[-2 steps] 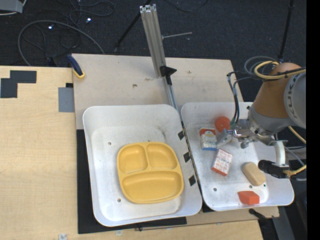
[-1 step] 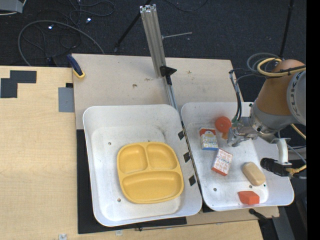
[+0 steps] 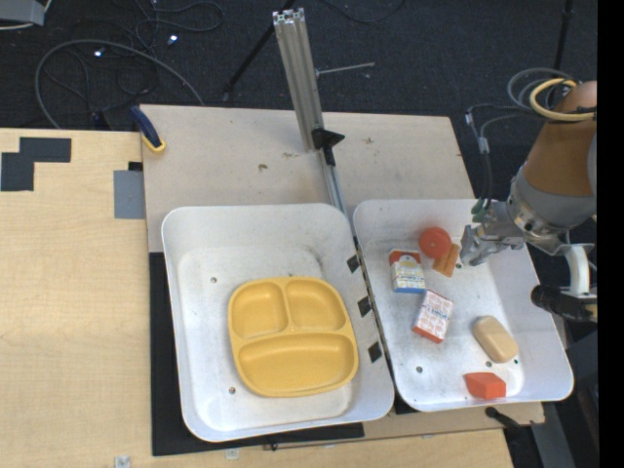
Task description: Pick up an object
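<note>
At the upper right of the right-hand bin [image 3: 546, 378], the pincer [image 3: 472, 249] is seen poised low over the bin floor; how far it is opened cannot be told, and nothing is seen held in it. Just to its left an orange wedge [image 3: 448, 258] is found, touching or nearly touching a red ball [image 3: 435, 239] beyond it. Further left and slightly nearer the camera a small carton [image 3: 407, 271] is shown, and below that a second, red-and-white carton [image 3: 433, 316]. Below the pincer a tan oblong block [image 3: 495, 339] is laid at a slant, and well below it, by the bin's near rim, a red lump [image 3: 486, 385] is placed.

The orange wedge, being closest, is judged the likely thing to be taken. It is expected to be light and fairly stiff, perhaps smooth plastic that could slip; a hold across its two flat sides, away from the ball, is advised. The cartons are judged light and crushable, and are best pinched across their narrow faces.

By count, two bins are shown, with six loose things in the right-hand one: two cartons, one ball, one wedge, one block and one lump. Far to the pincer's left, the left-hand bin [image 3: 195, 232] is occupied by one yellow divided tray [image 3: 291, 337] of three compartments.
</note>
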Controlling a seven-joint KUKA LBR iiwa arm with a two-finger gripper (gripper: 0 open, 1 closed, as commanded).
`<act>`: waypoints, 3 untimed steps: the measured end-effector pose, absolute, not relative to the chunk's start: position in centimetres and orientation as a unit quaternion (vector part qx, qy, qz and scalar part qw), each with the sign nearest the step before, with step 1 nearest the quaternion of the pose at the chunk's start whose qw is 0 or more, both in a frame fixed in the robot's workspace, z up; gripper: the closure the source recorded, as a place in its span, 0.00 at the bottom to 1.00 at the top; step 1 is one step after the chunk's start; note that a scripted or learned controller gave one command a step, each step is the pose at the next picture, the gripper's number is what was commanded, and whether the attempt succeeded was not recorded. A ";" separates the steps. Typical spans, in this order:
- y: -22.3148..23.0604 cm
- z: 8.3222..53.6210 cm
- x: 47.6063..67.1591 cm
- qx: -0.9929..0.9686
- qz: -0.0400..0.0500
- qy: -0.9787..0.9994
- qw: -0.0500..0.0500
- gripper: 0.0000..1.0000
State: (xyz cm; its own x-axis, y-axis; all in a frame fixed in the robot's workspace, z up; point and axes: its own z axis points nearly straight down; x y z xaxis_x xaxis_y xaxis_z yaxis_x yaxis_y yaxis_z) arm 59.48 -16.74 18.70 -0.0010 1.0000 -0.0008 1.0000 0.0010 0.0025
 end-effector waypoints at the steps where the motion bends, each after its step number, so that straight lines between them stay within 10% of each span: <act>1: -17.7 24.3 59.2 0.707 0.001 0.707 0.002 1.00; 3: -12.5 23.6 58.7 0.706 -0.001 0.708 -0.002 1.00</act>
State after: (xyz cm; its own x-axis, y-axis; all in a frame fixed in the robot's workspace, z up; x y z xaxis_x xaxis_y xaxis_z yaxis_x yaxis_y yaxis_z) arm 58.71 -12.52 23.65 -0.0037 1.0000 0.0020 1.0000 0.0037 -0.0044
